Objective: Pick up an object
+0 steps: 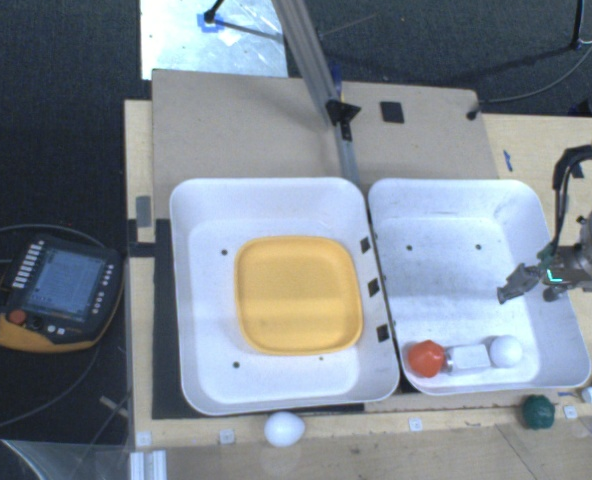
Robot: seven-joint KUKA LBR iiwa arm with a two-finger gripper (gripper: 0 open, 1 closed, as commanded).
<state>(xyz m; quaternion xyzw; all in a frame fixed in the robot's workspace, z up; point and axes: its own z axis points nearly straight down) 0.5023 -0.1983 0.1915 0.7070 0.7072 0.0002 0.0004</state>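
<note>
The gripper (519, 284) hovered, jaws apparently open and empty, at the frame's right, while the orange-and-white dumbbell-shaped toy (464, 356) in the right bin's (446, 208) lower part looked light, rigid, slippery, best pinched mid-bar.

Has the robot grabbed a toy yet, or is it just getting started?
Just getting started. Nothing looks picked up: the gripper is over the right bin, near its right wall, with nothing seen between its fingers. The orange ball and white ball lie at the bin's front edge; the yellow plate sits in the left bin. Reaching down, grabbing and lifting are left.
</note>
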